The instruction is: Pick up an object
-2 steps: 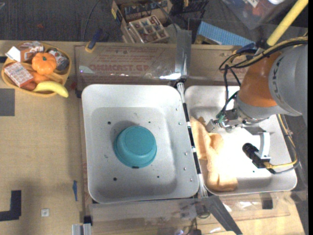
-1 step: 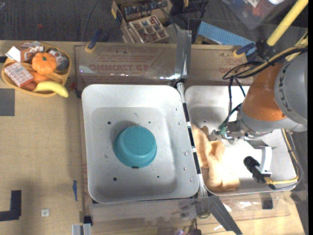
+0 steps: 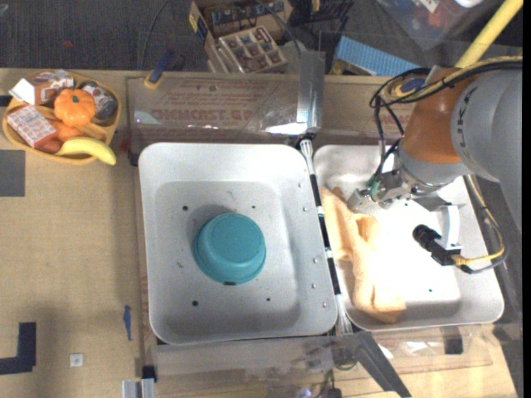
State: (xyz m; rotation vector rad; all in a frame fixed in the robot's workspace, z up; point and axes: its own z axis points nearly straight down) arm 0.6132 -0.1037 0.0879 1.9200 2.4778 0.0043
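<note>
Reaching in from three o'clock, the arm hung its jaws, grip state unreadable, at twelve o'clock of the tan cloth, seemingly lining up a grasp.

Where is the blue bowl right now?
The blue bowl sits upside down in the middle of the left white bin, away from the gripper over in the right bin.

A: Bins? Count pls.
B: 2 white bins, side by side. Left one: 1 teal bowl, upside down, ctr.
A: Right one?
B: 1 tan cloth-ish thing, running 12 to 6 o'clock along its left wall.
A: Bench extras?
B: 1 fruit basket at 10 o'clock: 1 banana, 1 small pumpkin.
</note>
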